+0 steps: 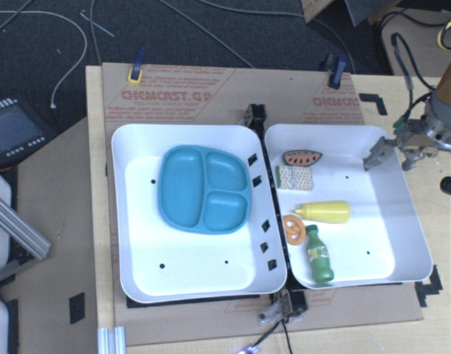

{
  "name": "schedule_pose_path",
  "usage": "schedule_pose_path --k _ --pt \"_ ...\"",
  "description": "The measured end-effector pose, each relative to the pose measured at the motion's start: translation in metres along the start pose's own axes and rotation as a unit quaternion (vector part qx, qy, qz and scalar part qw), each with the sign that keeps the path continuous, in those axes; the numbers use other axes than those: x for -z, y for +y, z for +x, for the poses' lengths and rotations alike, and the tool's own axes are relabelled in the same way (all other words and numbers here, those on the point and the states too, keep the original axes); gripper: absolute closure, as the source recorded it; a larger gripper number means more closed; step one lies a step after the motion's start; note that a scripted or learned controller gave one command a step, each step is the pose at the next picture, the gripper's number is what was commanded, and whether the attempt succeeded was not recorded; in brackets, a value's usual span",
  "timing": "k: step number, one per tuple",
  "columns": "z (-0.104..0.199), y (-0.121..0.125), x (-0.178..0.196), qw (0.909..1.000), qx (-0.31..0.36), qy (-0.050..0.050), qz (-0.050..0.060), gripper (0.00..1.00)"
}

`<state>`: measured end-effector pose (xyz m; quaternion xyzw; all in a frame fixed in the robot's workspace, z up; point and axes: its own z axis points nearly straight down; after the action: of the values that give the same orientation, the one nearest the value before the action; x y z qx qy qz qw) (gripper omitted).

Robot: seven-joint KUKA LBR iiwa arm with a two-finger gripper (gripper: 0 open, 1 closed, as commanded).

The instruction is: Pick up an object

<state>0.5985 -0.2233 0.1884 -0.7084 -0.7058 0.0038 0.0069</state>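
Observation:
The right bin [387, 227] holds several small items along its left side: a watermelon slice [303, 157], a patterned square cracker [295, 178], a yellow mustard bottle [325, 212] lying on its side, a pretzel [294, 229] and a green bottle [319, 254]. My gripper [393, 158] hangs over the bin's upper right corner, well right of all of them. It is open, its two fingers spread apart with nothing between them.
A blue divided plate [205, 189] lies in the left bin [136, 249]. A raised divider with black clips [263, 198] runs between the bins. Cables [406, 57] hang beside the arm at the upper right.

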Motion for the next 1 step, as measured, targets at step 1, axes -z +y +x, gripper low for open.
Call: schedule_pose_path --k 1 --pt "0.0008 0.0034 0.0092 1.0000 0.002 -0.002 -0.007 0.00"
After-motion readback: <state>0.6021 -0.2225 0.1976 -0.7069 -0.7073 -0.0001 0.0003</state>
